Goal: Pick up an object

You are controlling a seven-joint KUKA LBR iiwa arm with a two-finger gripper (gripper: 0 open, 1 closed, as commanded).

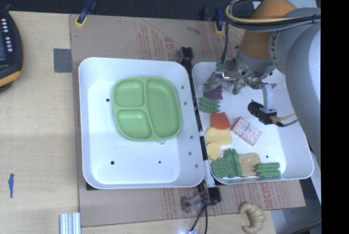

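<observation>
Wooden benchtop (pixel 38 135) carries a brown cardboard sheet, and on it two shallow white bins sit side by side. In the left bin (pixel 98 167) lies a green divided plate (pixel 147 108), flat and roughly centred. Toy food crowds the near-left part of the right bin (pixel 289 156): a purple piece (pixel 214 93) at the far left, a small green leafy piece (pixel 208 105) just below it, then an orange-red wedge (pixel 220 120), yellow pieces (pixel 217 137), a red-and-white packet (pixel 246 131), and green bean-like pieces (pixel 232 164) beside a tan cracker (pixel 249 163) at the near wall. Reaching in from the right, the grey arm hangs its gripper (pixel 226 79) over the bin's far-left corner, just above the purple piece (whether anything sits in its grasp cannot be told from this angle). A tan curled object (pixel 253 215) lies outside the bins.
</observation>
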